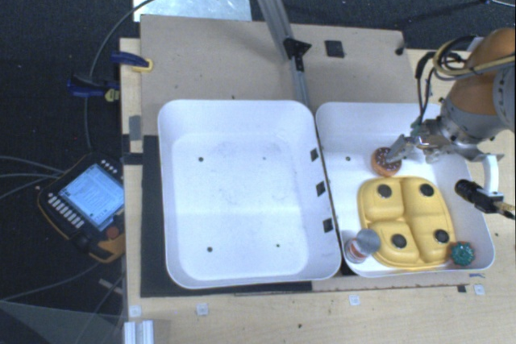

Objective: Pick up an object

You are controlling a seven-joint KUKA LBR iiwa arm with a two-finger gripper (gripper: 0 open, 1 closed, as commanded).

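The gripper [401, 147] hangs low in the right bin [347, 125], its fingers too blurred to tell whether they are released or clenched, just over a round brown doughnut-like object [386, 163], without clear long axis, beside the yellow tray [405, 221].

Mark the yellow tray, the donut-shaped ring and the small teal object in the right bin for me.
yellow tray [405, 220]: camera view, its central top surface.
donut-shaped ring [386, 162]: camera view, its rim.
small teal object [463, 254]: camera view, its top.
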